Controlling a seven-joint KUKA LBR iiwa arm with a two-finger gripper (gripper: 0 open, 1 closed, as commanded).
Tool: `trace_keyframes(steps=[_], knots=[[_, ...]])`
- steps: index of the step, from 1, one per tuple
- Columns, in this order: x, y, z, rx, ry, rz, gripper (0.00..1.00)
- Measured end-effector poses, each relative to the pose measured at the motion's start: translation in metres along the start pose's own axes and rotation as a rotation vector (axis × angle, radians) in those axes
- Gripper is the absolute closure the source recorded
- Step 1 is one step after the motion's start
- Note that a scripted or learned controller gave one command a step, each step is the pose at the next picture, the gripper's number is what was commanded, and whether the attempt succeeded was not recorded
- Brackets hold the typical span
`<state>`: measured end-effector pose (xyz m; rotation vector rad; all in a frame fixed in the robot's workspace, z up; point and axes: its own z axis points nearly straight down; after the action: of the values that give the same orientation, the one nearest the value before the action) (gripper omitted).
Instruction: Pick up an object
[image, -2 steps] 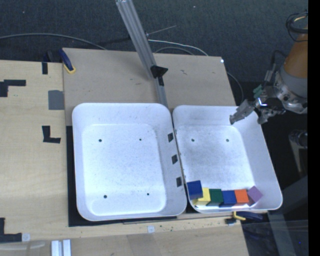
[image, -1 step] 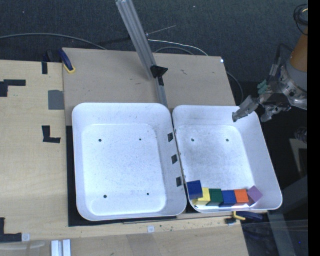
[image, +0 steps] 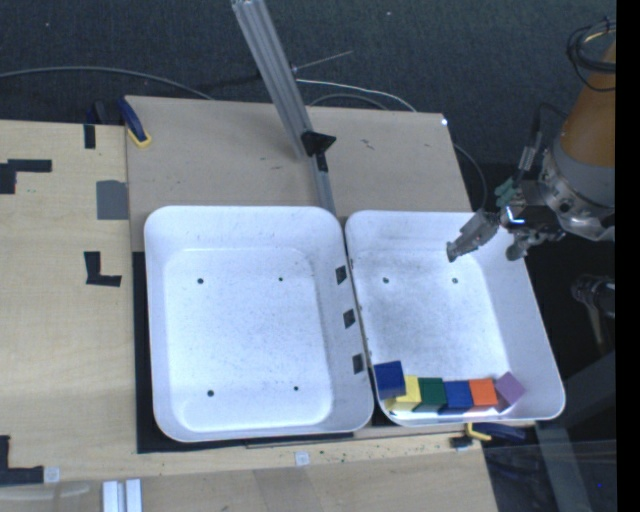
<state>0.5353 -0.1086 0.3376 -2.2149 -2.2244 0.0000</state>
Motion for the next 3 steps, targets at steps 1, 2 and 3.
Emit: trace_keyframes(steps=[1,2,3], knots=[[-0.049,0.005,-0.006,-0.002,-0.003,0.006,0.0],[-0.022,-0.007,0.0,0.0,-0.002,0.002,0.0],[-0.006,-0.026,0.01,0.002,-0.002,0.003,0.0]])
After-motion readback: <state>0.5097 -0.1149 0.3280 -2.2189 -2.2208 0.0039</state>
